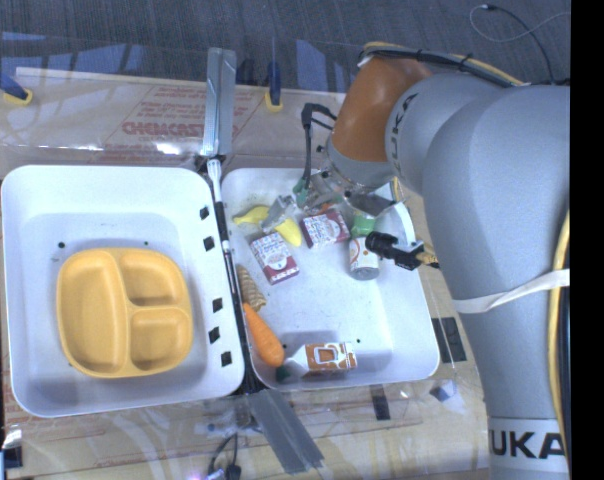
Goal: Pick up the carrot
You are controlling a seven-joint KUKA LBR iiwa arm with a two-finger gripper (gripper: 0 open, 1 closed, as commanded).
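The carrot (264, 339) is orange with a green stub at its lower end. It lies against the left wall of the right bin (412, 308), near the front corner. My gripper (287, 206) is low over the back of the same bin, among the yellow banana pieces (252, 214) and the red cartons. It is well behind the carrot and apart from it. The grey arm with its orange band (367, 108) covers the bin's back right corner.
Two red cartons (274, 256) (325, 228), a small can (363, 259) and a brown ridged piece (248, 285) lie mid-bin. An orange box (329, 358) sits just right of the carrot. The left bin (22, 218) holds a yellow divided tray (124, 311).
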